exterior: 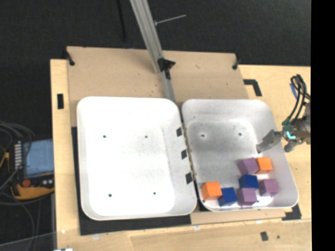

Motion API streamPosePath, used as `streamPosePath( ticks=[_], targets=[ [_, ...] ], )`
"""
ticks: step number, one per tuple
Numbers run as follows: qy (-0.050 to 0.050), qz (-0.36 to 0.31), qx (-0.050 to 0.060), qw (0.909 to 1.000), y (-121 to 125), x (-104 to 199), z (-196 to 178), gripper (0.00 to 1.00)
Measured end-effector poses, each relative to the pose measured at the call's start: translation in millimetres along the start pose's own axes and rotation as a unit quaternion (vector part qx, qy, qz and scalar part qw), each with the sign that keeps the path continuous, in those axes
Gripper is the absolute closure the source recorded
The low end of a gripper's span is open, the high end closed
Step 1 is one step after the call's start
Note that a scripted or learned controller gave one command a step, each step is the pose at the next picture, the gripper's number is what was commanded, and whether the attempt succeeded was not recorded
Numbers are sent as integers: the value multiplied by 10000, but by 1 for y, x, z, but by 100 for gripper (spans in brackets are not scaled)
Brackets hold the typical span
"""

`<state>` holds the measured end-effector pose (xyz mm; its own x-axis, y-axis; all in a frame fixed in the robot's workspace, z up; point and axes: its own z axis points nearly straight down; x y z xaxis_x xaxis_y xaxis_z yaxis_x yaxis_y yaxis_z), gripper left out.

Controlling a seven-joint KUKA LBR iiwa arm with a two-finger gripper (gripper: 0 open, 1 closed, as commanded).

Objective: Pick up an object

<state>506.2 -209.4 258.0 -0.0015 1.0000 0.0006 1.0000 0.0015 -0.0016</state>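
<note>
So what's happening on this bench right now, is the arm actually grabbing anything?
Not yet. The gripper hangs at the right edge of the right bin, just above the cluster of blocks, with nothing visibly between its fingers. The blocks sit in that bin's near right corner: an orange block and purple block closest to the gripper, then a blue block and others nearer the front. The left bin plays no part so far.
</note>
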Motion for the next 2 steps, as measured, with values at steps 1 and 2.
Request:
streamPosePath(
  ticks=[1,2],
  targets=[
    [-6,0,-19,10000,1,0,-2,0],
    [-5,12,-13,10000,2,0,58,0]
  ],
)
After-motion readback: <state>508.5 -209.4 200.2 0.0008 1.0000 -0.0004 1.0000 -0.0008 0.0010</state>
